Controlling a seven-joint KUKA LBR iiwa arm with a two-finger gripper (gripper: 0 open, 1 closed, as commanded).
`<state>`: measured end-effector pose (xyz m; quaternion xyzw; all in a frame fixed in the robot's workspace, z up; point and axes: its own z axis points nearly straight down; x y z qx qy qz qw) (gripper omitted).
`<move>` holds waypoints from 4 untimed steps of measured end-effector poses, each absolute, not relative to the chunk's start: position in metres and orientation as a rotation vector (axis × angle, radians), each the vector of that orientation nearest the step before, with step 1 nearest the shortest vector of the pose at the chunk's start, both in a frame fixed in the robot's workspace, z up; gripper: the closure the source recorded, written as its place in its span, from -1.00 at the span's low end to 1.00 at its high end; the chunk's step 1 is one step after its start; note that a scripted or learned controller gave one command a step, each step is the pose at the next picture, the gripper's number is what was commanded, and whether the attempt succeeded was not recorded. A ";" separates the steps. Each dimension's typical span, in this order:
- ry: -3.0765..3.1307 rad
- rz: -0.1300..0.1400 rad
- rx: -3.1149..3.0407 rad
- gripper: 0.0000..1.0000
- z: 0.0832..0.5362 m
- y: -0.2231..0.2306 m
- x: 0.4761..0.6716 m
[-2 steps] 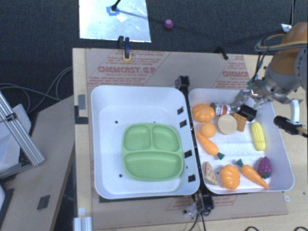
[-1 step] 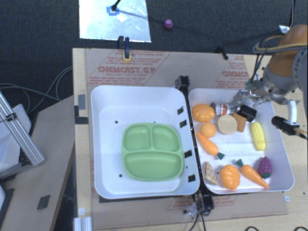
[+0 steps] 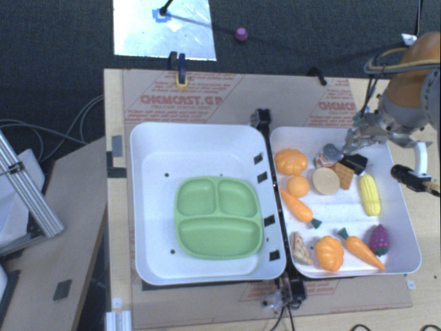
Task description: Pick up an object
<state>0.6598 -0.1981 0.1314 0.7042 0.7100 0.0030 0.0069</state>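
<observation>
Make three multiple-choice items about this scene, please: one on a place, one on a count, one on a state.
1. Where does the green divided plate lie?
A. in the left bin
B. in the right bin
C. on the bench outside the bins

2. How many carrots are in the right bin?
A. none
B. two
C. five

3. How does the corn cob rest?
A. standing upright on its end
B. lying flat on the bin floor
C. hanging from the gripper

Answers:
1 A: the plate sits inside the left bin.
2 B: one carrot lies near the divider, another carrot near the front.
3 B: it lies flat, apart from the gripper.
</observation>
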 end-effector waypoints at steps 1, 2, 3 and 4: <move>2.225 0.006 2.210 1.00 0.179 -0.190 0.660; 2.225 0.006 2.210 1.00 0.228 -0.190 0.662; 2.232 0.004 2.210 1.00 0.235 -0.140 0.655; 2.233 0.003 2.211 1.00 0.240 -0.090 0.640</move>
